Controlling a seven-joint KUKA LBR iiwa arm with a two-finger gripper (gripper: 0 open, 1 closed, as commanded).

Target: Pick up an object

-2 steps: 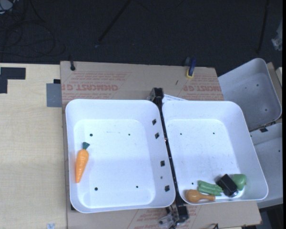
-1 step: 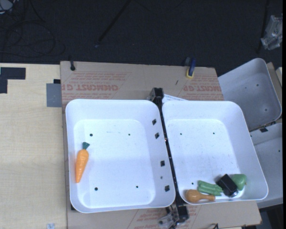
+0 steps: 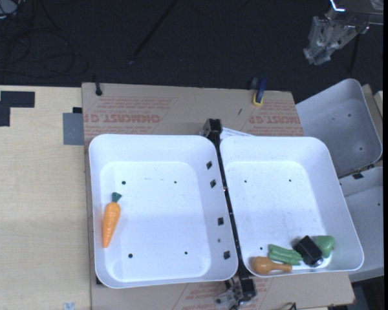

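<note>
The gripper [image 3: 323, 44] hangs high at the upper right, well apart from both bins; whether it grips anything, I cannot tell. A carrot [image 3: 110, 220] lies alone in the left bin [image 3: 149, 146]. In the right bin's [image 3: 278, 147] near corner, a black block [image 3: 308, 250] rests against green pieces [image 3: 286, 254] and an orange gourd [image 3: 268, 265].

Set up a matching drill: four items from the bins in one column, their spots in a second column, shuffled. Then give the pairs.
Things:
1. carrot
2. black block
3. orange-tan gourd-shaped toy
4. gripper

Places:
A. right bin, lying against the front rim
B. upper right, above the dark floor beyond the bins
C. left bin, by its left wall
D. right bin's front right corner, on top of the green pieces

Pairs: 1-C, 2-D, 3-A, 4-B
</note>
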